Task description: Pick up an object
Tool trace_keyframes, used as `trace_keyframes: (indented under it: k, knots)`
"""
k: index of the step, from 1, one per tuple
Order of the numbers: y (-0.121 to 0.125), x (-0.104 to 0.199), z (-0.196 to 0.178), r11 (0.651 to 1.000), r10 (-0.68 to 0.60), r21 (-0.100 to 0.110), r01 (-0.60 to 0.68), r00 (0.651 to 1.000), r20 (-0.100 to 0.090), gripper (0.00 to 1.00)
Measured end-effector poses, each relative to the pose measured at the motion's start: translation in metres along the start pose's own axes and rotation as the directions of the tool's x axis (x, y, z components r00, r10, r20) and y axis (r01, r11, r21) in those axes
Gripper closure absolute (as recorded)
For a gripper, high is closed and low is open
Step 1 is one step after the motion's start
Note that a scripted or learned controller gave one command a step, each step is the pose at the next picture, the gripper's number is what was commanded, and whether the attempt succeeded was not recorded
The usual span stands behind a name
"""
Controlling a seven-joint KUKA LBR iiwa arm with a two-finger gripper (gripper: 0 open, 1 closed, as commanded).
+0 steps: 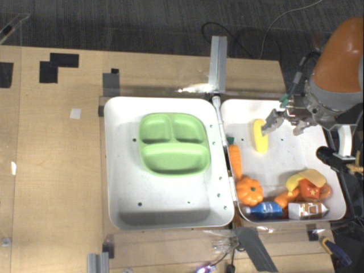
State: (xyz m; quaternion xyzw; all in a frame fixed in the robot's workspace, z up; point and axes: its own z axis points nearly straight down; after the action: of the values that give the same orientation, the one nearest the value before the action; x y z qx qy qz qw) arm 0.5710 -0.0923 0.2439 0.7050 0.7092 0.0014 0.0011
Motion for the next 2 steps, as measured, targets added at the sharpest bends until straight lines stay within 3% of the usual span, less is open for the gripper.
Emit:
trace_keyframes:
  k: [1,2]
  knots:
    - [0.029,-0.009,0.141,0.999,0.052,0.001,-0.052,0.999,0.000,0.00]
    - [0.031,-0.008,0.129,0.999,0.051,-0.005,-0.051,0.999,-0.001,1.00]
